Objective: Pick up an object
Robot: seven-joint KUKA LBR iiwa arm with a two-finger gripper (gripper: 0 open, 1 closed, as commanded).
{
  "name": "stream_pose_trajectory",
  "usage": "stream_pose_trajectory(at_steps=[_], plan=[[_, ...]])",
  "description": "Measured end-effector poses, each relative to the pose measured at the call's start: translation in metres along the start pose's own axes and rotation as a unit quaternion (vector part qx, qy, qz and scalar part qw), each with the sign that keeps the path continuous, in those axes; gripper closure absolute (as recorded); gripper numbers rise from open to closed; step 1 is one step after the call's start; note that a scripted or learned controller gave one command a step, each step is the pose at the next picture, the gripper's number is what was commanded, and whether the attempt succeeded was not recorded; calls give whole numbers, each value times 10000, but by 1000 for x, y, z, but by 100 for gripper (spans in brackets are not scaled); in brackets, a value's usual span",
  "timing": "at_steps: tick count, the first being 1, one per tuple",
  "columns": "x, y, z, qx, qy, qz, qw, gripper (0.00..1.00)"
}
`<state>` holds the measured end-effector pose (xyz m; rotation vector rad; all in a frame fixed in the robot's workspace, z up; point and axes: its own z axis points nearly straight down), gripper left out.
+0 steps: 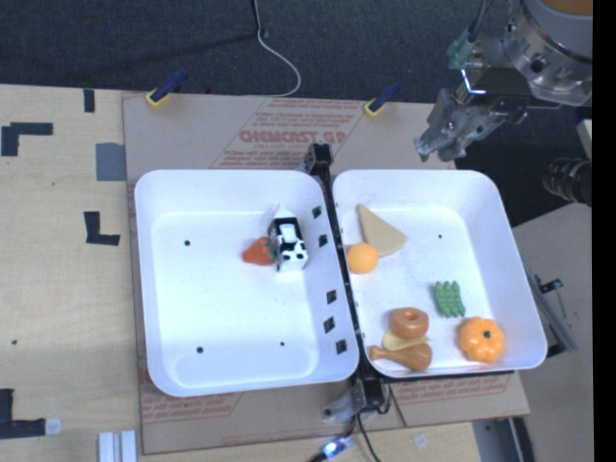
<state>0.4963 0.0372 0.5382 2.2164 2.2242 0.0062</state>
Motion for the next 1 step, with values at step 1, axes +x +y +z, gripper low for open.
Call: stream_pose_trajectory(at_steps=[1], plan=[[60, 8, 171, 115, -24, -13, 9999, 100]])
